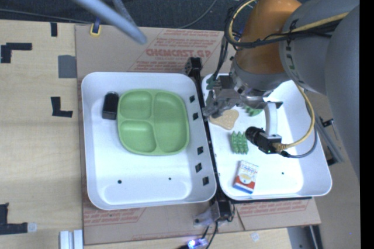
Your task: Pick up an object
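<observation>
The gripper (219, 103) hangs low over a tan, bread-like piece (225, 120) at the right bin's (310, 180) left wall. Whether it is open or closed cannot be told. So close to the wall, a grab could slip off.

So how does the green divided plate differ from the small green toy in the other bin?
The green divided plate is large and pale green; the small green toy is much smaller and darker green. The plate lies in the left bin beside a black block; the toy lies in the right bin, near the pincer. The plate is smooth with compartments; the toy looks bumpy. Both lie flat.
</observation>
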